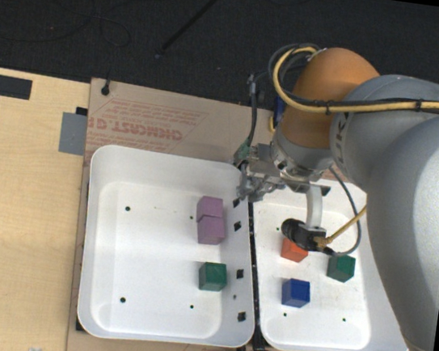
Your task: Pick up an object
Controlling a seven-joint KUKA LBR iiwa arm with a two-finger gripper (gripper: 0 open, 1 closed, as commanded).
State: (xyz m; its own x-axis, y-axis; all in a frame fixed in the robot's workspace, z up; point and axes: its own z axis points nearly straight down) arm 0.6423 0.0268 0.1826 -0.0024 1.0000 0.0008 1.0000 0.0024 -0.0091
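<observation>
Camera view: pale purple block (211,220)

**Gripper over the bins' shared edge, five blocks lying loose**

The purple block (211,220) lies in the left bin (124,156), toward that bin's right side. Just right of the purple block and a little farther back, the gripper (252,188) hangs over the line where the two bins meet. The grey arm (402,157) reaches in from the right. Nearer the camera than the purple block, in the same bin, sits a dark green cube (212,276). Right of the purple block, in the right bin (358,339), lie an orange-red block (294,251), a second green cube (341,268) farther right, and a blue cube (296,292) nearer the camera.
</observation>
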